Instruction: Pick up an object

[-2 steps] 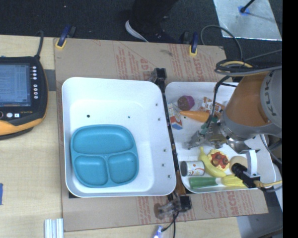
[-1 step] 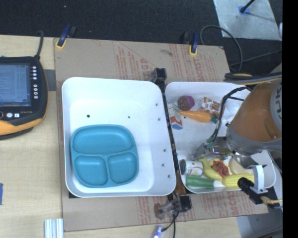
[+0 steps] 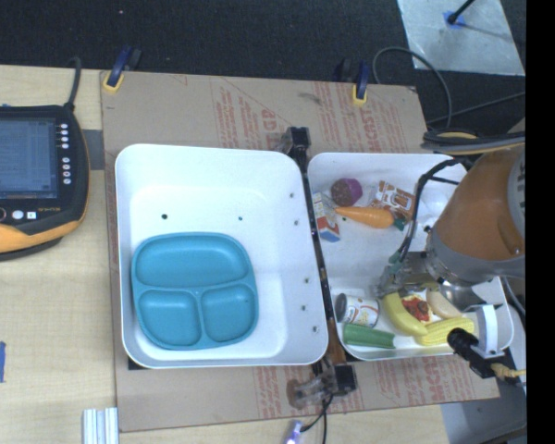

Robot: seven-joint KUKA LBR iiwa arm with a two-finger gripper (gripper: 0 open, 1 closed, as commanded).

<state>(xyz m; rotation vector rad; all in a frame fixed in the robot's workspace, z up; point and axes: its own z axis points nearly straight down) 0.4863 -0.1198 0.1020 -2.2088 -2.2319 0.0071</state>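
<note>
The right bin [image 3: 361, 166] holds several small items. A purple ball [image 3: 347, 191], an orange carrot [image 3: 365, 216], a brown packet [image 3: 394, 195] and a white and red carton [image 3: 326, 221] lie in its far half. A small can [image 3: 359, 310], a green stick-shaped item [image 3: 368, 337] and a yellow banana [image 3: 414, 320] lie along its near edge. My gripper [image 3: 394, 279] hangs low over the near middle of this bin, just above the banana and to the right of the can. The arm's orange band hides the bin's right part.
The left bin [image 3: 213, 169] holds a blue divided plate [image 3: 194, 288] in its near-left part. A tablet-like pendant [image 3: 28, 178] lies on the bench at far left. Clamps and cables sit at the bins' far and near edges.
</note>
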